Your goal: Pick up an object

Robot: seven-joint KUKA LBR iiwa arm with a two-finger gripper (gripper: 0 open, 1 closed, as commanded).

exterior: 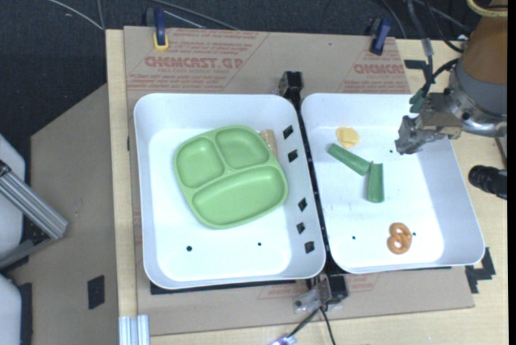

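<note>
The arm hangs over the right bin [451, 198], its end effector [409, 138] low near the bin's far right part, above bare white floor. Nothing shows between its tips, so by the look of it the pick is at the approach step: no object is held and none is touched. Whether the end effector stands wide or narrow I cannot tell; it is small, dark and seen from above at a slant.

The candidates all lie in the right bin. The green piece [359, 168], bent like an elbow, lies near the middle, left of the end effector and a little nearer the camera. A small yellow bit [347, 136] sits just beyond its far end. A pretzel [398, 238] lies apart, near the front edge. The left bin [157, 174] holds a green divided plate [231, 176], with something tan [268, 143] tucked at its far right edge, mostly hidden.

The next move likely calls for a shift left over the green piece, a turn to span its narrow limb, then a descent.

The arm is cut off at the right edge, and its bulk hides part of the bin's rim there.
</note>
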